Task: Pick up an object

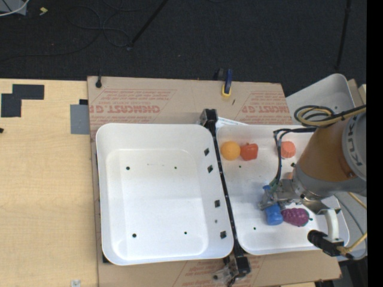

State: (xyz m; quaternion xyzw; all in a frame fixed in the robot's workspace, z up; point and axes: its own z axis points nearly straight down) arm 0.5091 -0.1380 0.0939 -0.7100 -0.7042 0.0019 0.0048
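The right bin holds an orange ball, a red block, a small orange-pink piece, a blue block and a purple bunch-of-grapes toy. My gripper hangs low over the right bin, just above the blue block and left of the grapes. The grey and orange arm covers the bin's right side. The fingers are small and dark against the blue block.
The left bin lies beside it, split off by a black divider strip. Brown cardboard lies under both bins. A blue and yellow clamp sits at the far edge. Cables loop near the arm at the right.
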